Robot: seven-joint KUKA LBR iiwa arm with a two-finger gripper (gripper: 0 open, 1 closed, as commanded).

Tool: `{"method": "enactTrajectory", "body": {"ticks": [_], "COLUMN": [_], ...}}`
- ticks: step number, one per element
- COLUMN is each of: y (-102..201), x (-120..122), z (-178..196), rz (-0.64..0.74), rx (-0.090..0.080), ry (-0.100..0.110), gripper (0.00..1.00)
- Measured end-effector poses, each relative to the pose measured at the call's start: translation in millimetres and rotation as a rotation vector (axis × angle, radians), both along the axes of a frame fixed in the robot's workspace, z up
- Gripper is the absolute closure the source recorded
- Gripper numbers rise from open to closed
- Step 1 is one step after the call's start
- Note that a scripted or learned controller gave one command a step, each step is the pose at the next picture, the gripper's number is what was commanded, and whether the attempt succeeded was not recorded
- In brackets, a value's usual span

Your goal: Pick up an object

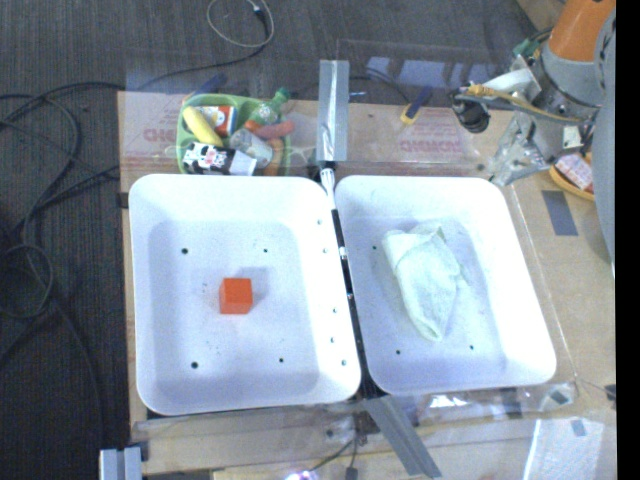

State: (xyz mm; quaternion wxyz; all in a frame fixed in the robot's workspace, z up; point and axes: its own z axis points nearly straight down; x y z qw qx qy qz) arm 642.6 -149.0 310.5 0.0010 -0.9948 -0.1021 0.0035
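From where I stand, the grey arm with its orange band [585, 23] hangs at the upper right, well outside both bins, with the tool [510, 163] pointing down over the bare desk [590, 298] just beyond the right bin's far corner. Whether the tool is wide or narrow I cannot tell; it is too small and too cluttered with cables. Nothing sits in it that I can make out.

The candidates lie below. A small orange-red cube [236, 295] rests flat near the middle of the left shallow white bin [150, 268], alone and apart from the walls. A crumpled pale green cloth [428, 276] lies in the middle of the right shallow white bin [520, 338], nearer the arm. Behind the left bin stands a small green basket of toy food [232, 133] (not in either bin).

I judge the task barely begun: this looks like the approach step, with no object chosen yet. The next move calls for swinging over one bin and descending straight onto a target; the cloth is closer, the cube offers firmer sides.
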Motion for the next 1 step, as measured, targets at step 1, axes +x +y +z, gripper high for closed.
{"method": "enactTrajectory", "body": {"ticks": [1], "y": [-0.3], "x": [-0.1], "z": [0.0], "rz": [0.0], "rx": [0.0], "ry": [0.0], "gripper": [0.0]}}
